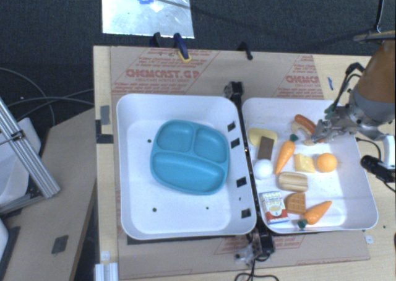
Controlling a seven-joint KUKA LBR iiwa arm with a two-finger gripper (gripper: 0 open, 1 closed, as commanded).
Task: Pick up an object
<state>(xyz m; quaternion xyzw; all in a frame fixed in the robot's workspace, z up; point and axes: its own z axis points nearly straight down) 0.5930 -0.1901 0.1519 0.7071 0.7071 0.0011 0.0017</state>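
The right bin [365, 208] holds the toy food. Two carrots lie there: one carrot [284, 155] slants near the bin's middle, the other carrot [317, 211] rests near the front edge beside a waffle [296, 202]. There is one hot dog [303, 124] at the back, one bread roll [292, 181], one white egg [263, 168], one orange [326, 162], one pale cheese cube [304, 163] just beside the orange, one yellow cheese wedge [261, 135] with a brown bar [266, 147] lying against it, and one small carton [273, 205] by the front left corner.

The pincer [320, 132] hangs low over the back of this bin, just beside the hot dog and above the cheese cube; whether it is released or clenched I cannot tell, and nothing shows between its tips. The arm [376, 91] comes in from the right, its wrist bent down toward the bin, the orange band above.

The left bin [133, 150] holds one blue divided plate [190, 155] with three compartments. Both bins sit side by side on the table [204, 66].
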